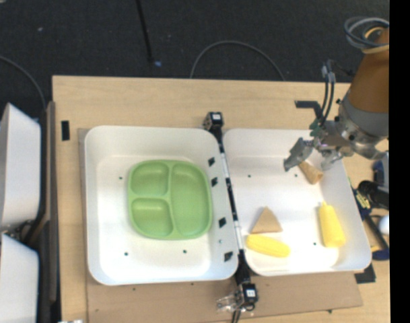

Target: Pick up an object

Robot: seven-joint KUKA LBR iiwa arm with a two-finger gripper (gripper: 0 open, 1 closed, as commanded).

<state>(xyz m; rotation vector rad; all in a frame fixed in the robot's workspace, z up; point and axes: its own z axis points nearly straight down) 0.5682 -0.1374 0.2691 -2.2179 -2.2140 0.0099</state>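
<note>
Hovering: my gripper [304, 157] over right bin [258, 147], upper right of frame.
Fingers: cannot tell.
Beneath: tan block [312, 173].
Left bin [104, 153]: green tray [169, 199].

arm [369, 86] with broad orange band over grey wrist; thin dark cables alongside; grey metal gripper [305, 155] below

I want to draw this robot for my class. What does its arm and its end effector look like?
The arm is thick and round, with a wide orange band above a grey wrist. A coiled grey cable loops at its top, and thin dark cables run down beside it. The end effector is small, made of grey and silver metal parts, with a dark bracket sticking out to one side.
</note>
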